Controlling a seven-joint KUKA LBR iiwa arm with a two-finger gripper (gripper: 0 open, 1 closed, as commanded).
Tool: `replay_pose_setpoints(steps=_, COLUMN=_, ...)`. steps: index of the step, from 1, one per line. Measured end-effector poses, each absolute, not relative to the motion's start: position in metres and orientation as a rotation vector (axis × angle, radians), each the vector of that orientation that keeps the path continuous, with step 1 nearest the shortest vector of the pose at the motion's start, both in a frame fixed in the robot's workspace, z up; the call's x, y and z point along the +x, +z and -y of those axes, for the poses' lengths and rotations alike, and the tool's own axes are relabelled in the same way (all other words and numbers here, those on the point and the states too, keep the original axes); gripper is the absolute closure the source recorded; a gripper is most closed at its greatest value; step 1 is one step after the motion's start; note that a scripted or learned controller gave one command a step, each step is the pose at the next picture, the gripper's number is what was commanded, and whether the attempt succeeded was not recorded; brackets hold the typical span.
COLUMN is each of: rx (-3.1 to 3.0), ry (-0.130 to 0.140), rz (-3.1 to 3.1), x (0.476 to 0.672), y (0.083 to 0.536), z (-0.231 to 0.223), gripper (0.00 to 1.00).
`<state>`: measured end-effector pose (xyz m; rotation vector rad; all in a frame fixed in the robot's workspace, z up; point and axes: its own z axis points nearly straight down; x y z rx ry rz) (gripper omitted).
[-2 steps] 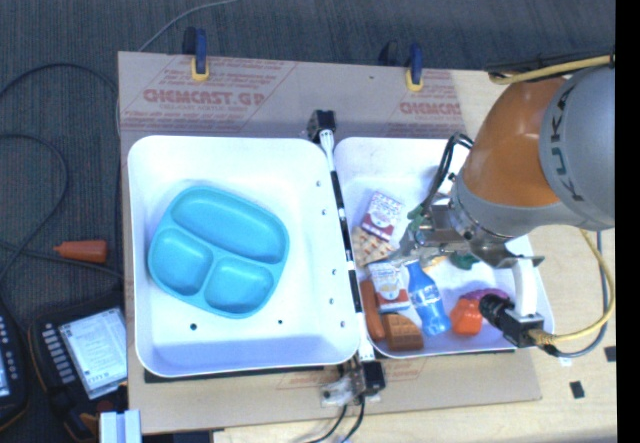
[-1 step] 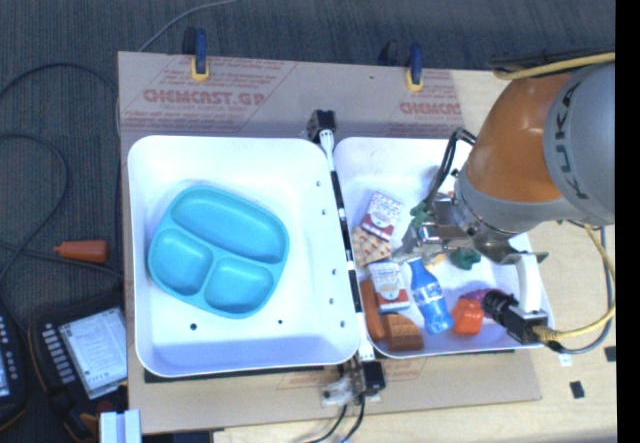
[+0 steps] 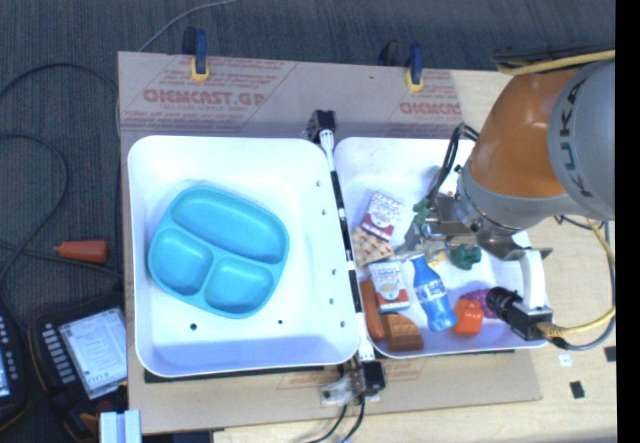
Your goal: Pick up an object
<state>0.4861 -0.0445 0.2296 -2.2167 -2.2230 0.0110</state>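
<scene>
Two white bins sit side by side on a brown board. The left bin (image 3: 160,331) holds a blue tray (image 3: 218,249) with three parts. The tray lies flat near the middle of that bin.

The right bin (image 3: 395,153) is full of small things. A red and white packet (image 3: 382,214) lies near the top of the pile. Just below it is a waffle (image 3: 368,248). Below that is a small white packet (image 3: 389,282) with some red on it. A blue bottle (image 3: 432,295) lies on its side next to that packet, with its cap pointing up toward the gripper. An orange thing (image 3: 468,315) sits just right of the bottle. A purple bit peeks out beside it, but it is too small to name. A brown block (image 3: 403,333) lies at the bottom edge of the bin, and a red-brown stick (image 3: 372,308) lies along the bin's left wall. A small green thing (image 3: 464,254) sits right under the arm.

The arm (image 3: 545,146) comes in from the right and hangs over the right bin. The gripper (image 3: 428,231) is low, above the bottle's cap and close to the waffle. I cannot tell if its fingers are wide or narrow. Nothing can be seen held between them.

An orange tool (image 3: 82,251) lies on the floor, left of the board.
</scene>
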Motion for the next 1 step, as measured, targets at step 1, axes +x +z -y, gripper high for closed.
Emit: replay_pose_setpoints(steps=1, rx=-2.216, ry=0.016, rz=2.223, x=0.4868, y=0.2379, z=0.0447, gripper=1.00)
